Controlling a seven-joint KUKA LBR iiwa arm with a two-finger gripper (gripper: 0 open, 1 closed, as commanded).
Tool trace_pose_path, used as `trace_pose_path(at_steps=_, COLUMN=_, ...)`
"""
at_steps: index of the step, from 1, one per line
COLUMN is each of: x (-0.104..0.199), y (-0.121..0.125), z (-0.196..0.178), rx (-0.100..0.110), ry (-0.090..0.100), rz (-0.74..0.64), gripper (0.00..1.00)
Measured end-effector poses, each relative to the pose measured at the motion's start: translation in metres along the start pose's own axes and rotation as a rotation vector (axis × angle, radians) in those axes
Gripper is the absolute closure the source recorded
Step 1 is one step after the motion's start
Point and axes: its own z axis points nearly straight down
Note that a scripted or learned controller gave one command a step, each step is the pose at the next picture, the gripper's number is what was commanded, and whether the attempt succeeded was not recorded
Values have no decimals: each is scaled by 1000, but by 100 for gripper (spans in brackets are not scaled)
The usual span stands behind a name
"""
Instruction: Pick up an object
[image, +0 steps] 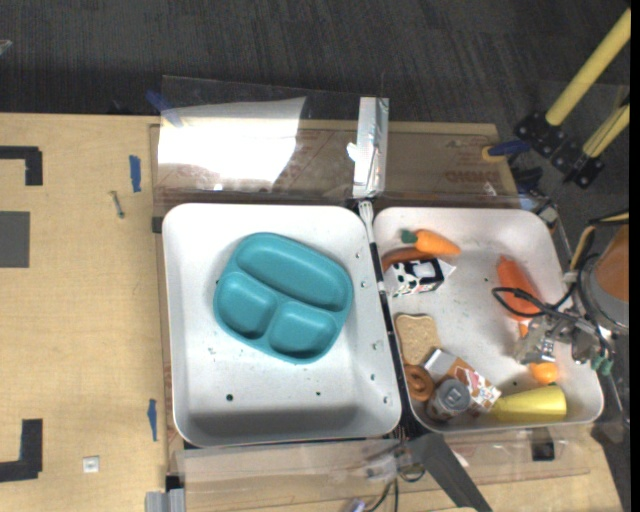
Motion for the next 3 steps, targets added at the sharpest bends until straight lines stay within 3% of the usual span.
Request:
trace_pose_path(at_steps=1, x=-12, y=6, z=13, rx=-3, ry=13, rz=-395, gripper=100)
trace_pose_path(at_steps=2, x=-47, y=62, z=-122, rx=-3, ry=6, rz=-164, gripper=100)
trace_pose_path(at_steps=3, x=-55, y=39, z=14, rx=-9, ry=11, rz=-902, gripper=100)
